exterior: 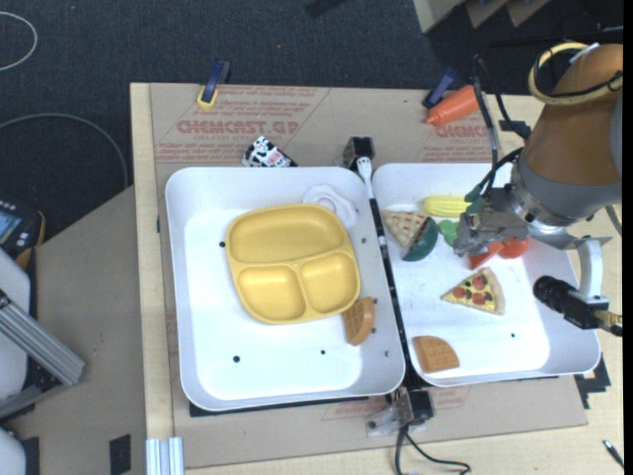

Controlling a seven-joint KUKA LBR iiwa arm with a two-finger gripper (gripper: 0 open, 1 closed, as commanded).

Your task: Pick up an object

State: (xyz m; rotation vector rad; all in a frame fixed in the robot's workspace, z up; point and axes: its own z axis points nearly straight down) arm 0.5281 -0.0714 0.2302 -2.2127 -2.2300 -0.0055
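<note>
You can see the gripper (482,237) low in the right bin (554,359) over a red toy (497,252), but you cannot tell if its fingers are open

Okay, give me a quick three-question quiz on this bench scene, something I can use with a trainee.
1. True or false: the yellow divided plate lies in the bin nearer the arm.
2. Which item lies closest to the end effector? A) pizza slice B) red piece C) brown cookie
3. Fill in: the orange clamp lies outside the bins, on the ____ board.

Key
1. False: the yellow divided plate is in the left bin; the arm is over the right bin.
2. B, the red piece just under the end effector.
3. Cardboard.
</note>
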